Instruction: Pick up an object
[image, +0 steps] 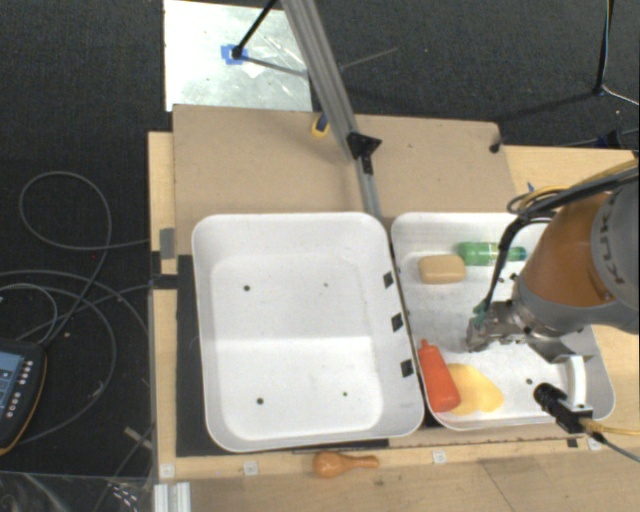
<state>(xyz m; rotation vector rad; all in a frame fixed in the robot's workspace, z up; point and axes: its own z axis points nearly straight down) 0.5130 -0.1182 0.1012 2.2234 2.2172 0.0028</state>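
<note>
At the near edge of the table (440, 170), just outside the bins, lies one small brownish-orange pear-shaped thing (345, 462), smooth, with its narrow end pointing right. The table top is flat pale wood or board, with a darker cardboard-brown sheet at the far side.

Two shallow white bins sit side by side, both of smooth moulded plastic with rounded corners. The left bin (295, 330) has a bare floor marked by four small dark dots. The right bin (420, 300) holds four things. Nearest, against its left wall, is an orange-red bottle-shaped object (438, 377), glossy, lying with its narrow neck pointing to the far side. Touching it on the right is a flat, soft-looking yellow piece (478, 390) with an irregular rounded outline. Farther back lies a tan rounded block (441, 268), matte like a sponge or a bread roll, and just right of it a green cylindrical object (487, 253) lying on its side, partly hidden behind the arm.

The arm (575, 265) comes in from the right, its broad orange band rounded and smooth, with black cables looping over it. Its hand (487, 330) points down into the middle of the right bin, between the yellow piece and the tan block, touching neither as far as can be seen. Whether the hand is spread or pressed together I cannot tell; it shows as a small grey blur.

Three black clips sit along the edge where the bins meet. A grey metal pole (335, 95) slants away at the far side.
</note>
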